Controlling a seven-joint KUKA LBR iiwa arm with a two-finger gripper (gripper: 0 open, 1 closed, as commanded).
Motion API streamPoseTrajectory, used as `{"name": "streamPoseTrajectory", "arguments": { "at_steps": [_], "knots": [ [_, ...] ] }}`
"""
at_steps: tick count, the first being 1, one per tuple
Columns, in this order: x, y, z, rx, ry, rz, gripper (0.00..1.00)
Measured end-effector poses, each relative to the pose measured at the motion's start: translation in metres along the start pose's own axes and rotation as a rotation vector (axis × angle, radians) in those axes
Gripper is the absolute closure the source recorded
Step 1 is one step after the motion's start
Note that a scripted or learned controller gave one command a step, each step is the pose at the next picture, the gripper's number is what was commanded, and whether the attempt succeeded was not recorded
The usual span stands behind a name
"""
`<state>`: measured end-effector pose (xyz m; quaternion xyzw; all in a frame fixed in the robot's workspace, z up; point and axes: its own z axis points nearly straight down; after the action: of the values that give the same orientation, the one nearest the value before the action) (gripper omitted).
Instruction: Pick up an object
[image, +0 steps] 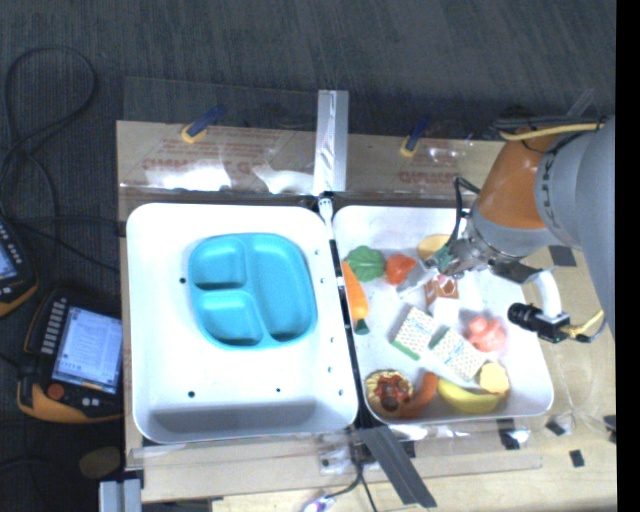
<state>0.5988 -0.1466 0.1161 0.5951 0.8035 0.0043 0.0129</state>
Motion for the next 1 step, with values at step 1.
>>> {"name": "streamPoseTrajectory", "arguments": {
  "at_steps": [1],
  "knots": [
    [-0.0093,-0.0056,0.0058,-0.019,-0.009,-0.139,0.0]
  ]
}}
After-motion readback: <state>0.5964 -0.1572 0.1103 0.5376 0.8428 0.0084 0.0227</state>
